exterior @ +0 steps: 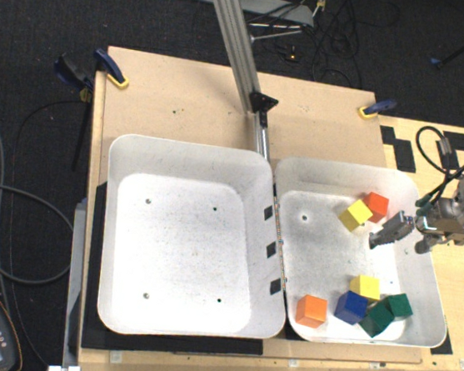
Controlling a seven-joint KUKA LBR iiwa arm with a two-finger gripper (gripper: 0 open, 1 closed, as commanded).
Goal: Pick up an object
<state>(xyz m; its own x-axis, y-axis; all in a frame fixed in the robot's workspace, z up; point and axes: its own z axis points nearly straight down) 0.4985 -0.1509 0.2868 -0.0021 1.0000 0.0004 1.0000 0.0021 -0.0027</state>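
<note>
Several coloured blocks lie in the right bin (317,241). A yellow block (356,214) and a red-orange block (376,204) sit together near its back right. Along its front edge are an orange block (311,310), a blue block (352,307), a second yellow block (365,286) and two green blocks (399,306), (377,319). My gripper (406,235) hangs over the bin's right side, just right of the yellow and red-orange pair. It is open, with nothing between its fingers.
The left bin (183,242) lies beside the right one, with a dark divider strip between them. A metal pole (237,42) slants in from the top. Clamps sit at the bench's back corners, and cables trail by the arm at the right.
</note>
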